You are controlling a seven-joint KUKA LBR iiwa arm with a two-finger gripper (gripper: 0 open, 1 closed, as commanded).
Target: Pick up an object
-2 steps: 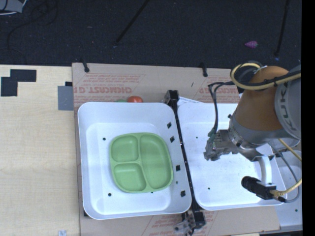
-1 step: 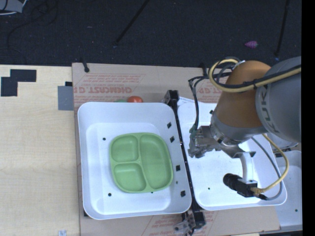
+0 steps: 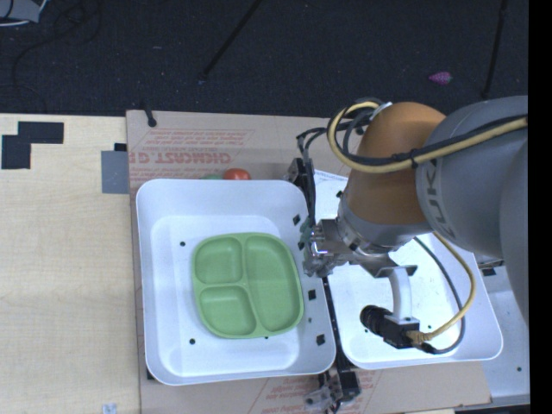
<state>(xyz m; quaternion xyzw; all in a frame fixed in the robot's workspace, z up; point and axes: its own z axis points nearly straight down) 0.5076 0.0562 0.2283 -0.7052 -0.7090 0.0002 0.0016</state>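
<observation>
From my remote seat I take the green divided plate (image 3: 247, 285) as my landmark: it lies flat in the middle of the left bin (image 3: 164, 231), three compartments up, well clear of every wall. That reads as the only candidate I can make out for the pick, and lying flat with a low rim it looks awkward for a two-finger grasp from above.

The arm (image 3: 414, 179) comes in to the right of the plate and bends down over the right bin (image 3: 483, 335), its orange band sitting above the wrist. The pincer (image 3: 312, 250) hangs just right of the plate's right edge, over the seam where the two bins meet; the wrist body and cables crowd it, so I cannot tell how it is set, and I see nothing held in it.

Beyond the plate's far side, just outside the left bin's far wall, a small red-orange thing (image 3: 236, 175) rests on the cardboard sheet (image 3: 190, 145) covering the desk. I judge it out of play.

My guess is the pick hasn't started.
</observation>
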